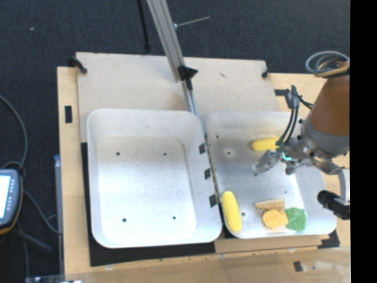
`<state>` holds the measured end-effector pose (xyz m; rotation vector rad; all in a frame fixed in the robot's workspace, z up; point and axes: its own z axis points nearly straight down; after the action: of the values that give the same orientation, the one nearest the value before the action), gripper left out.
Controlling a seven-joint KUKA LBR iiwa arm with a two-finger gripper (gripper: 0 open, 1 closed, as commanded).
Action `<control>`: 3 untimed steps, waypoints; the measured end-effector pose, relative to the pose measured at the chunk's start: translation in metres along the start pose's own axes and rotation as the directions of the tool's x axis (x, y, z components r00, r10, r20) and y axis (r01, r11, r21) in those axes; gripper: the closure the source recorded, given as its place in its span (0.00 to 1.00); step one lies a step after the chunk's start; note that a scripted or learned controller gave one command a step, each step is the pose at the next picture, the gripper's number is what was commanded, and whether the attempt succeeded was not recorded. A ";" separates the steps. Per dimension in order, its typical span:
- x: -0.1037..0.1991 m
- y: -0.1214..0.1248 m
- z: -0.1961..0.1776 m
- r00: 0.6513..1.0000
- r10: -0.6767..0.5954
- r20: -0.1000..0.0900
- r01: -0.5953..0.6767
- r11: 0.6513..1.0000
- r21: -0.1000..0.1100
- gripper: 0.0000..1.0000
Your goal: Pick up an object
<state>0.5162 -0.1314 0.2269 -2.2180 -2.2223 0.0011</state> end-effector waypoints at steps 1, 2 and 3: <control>0.000 0.001 -0.002 1.000 0.003 0.001 -0.003 1.000 -0.005 0.00; -0.001 0.005 0.041 1.000 0.004 0.002 -0.004 1.000 0.001 0.00; 0.000 0.006 0.083 1.000 0.004 0.002 -0.004 1.000 0.002 0.00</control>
<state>0.5217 -0.1311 0.1438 -2.2228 -2.2175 0.0045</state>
